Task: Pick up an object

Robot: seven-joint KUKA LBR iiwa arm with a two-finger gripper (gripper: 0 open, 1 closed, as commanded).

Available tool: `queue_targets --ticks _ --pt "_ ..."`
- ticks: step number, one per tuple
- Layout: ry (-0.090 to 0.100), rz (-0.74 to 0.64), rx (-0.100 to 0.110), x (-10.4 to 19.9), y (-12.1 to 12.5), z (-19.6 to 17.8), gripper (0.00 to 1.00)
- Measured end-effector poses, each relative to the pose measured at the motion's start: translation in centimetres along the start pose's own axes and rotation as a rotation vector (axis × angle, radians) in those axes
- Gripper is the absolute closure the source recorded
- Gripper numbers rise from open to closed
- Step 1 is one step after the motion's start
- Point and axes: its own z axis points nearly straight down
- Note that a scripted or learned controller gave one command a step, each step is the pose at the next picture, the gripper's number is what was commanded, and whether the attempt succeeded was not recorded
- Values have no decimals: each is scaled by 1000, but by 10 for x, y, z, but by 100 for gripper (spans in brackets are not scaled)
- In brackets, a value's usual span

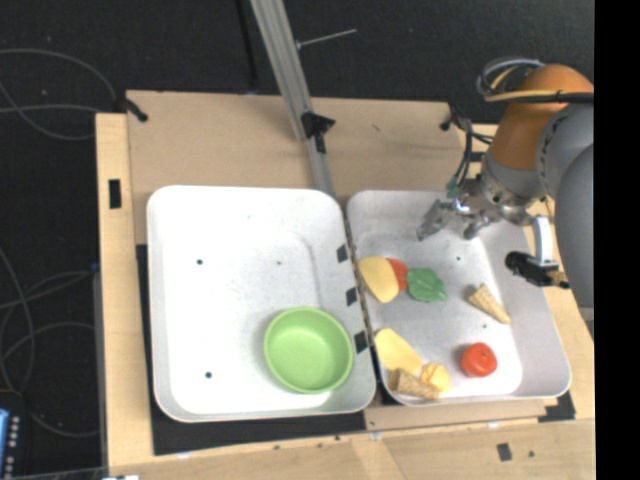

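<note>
My gripper [450,226] hangs over the far part of the right bin [400,208], fingers spread open with nothing between them. Nearer than it lie toy foods: a yellow piece [378,278] touching a red piece [398,271], and a green leafy piece [426,285] just right of those. An ice-cream cone [488,303] lies toward the right wall. A red tomato [479,359] sits near the front right. A yellow banana-like piece [396,349] and a tan waffle-like piece [420,381] rest at the front left corner.
The left bin [220,228] holds a green bowl [308,349] at its near right corner. A slanted metal pole [290,78] rises from between the bins at the back. The tan bench [200,138] surrounds both bins.
</note>
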Motion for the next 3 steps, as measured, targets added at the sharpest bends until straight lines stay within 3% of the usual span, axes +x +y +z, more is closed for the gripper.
queue_targets --ticks 1,3 --pt "-6 -3 -8 -2 2 -17 100" --pt "2 4 -13 1 -9 -123 100"
